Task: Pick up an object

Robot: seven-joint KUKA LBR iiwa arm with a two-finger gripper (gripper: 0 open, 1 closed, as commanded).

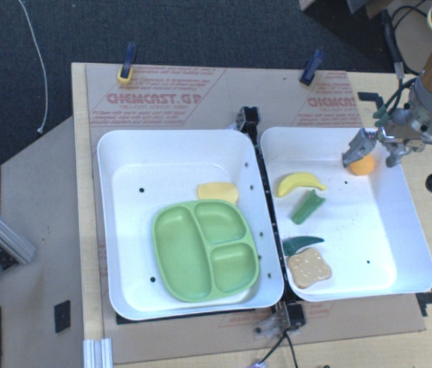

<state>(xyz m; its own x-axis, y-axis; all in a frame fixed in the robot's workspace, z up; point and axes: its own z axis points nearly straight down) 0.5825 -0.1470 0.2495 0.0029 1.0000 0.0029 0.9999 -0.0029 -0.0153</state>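
My gripper (pixel 374 153) hangs over the far right corner of the right bin (pixel 400 228), its two fingers spread open. A small orange fruit (pixel 363 165) lies on the bin floor just under the left finger (pixel 354 152), and the fingers are not closed on it. Further left in the same bin are a yellow banana (pixel 301 182), a green stick-shaped piece (pixel 308 206), a dark green leaf-like piece (pixel 301 243) and a tan slice of toast (pixel 309 267).
The left bin (pixel 123 182) holds a green divided plate (pixel 204 248) and a pale yellow block (pixel 217 192) behind it. A black clamp (pixel 248 118) sits where the two bins meet at the back. Blue clips (pixel 311 67) hold the cardboard's far edge.
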